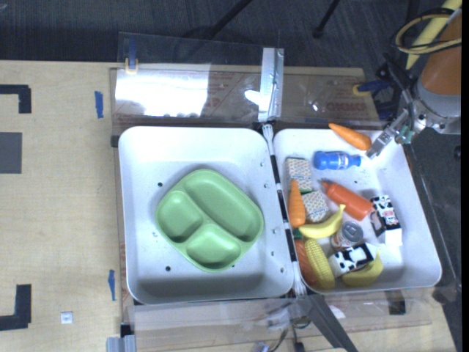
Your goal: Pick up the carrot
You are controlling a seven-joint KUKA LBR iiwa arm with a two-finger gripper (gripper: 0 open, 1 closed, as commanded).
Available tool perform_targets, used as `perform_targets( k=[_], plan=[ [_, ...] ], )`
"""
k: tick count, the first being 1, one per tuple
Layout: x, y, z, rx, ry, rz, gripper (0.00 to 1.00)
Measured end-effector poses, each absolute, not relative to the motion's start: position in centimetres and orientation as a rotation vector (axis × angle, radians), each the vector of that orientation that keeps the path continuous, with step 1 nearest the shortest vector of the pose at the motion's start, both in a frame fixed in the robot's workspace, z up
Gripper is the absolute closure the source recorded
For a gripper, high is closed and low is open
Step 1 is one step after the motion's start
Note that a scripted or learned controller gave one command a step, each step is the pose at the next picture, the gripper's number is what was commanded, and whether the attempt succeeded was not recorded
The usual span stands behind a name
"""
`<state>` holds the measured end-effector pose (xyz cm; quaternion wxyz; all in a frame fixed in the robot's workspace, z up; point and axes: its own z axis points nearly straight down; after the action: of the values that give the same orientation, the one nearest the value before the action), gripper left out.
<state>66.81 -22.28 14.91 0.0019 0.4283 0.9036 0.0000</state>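
Your carrot [349, 136] lies at the right bin's [421, 218] far edge, the jaws [382, 142] just beside it; whether they're clenched, you cannot tell. Pale wood table [58, 218], dark carpet [183, 6] beyond.

Green divided plate [209, 216] in left bin [132, 196]; blue bottle [336, 160], banana [322, 227] in right.

the two bins [139, 196] are white. the sectioned plate [209, 218] is pale green. the carrot [349, 136] is orange, the bottle [335, 160] blue, the banana [322, 227] yellow, the corn [316, 258] yellow. a small carton [357, 256] bears black and white patches. the bench [51, 196] is light tan.
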Motion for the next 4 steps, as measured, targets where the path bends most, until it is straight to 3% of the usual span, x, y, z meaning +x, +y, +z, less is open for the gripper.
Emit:
perform_targets(
  k=[1,2,3,4],
  plan=[
    [66.6,-22.1,19.8,1.204,2.896,0.001,0.0],
    [61.1,-22.2,19.0,1.439,2.795,0.001,0.0],
    [66.0,-22.1,19.4,1.159,2.915,0.001,0.0],
    [66.1,-20.1,15.0,1.035,2.966,0.001,0.0]
  ],
)
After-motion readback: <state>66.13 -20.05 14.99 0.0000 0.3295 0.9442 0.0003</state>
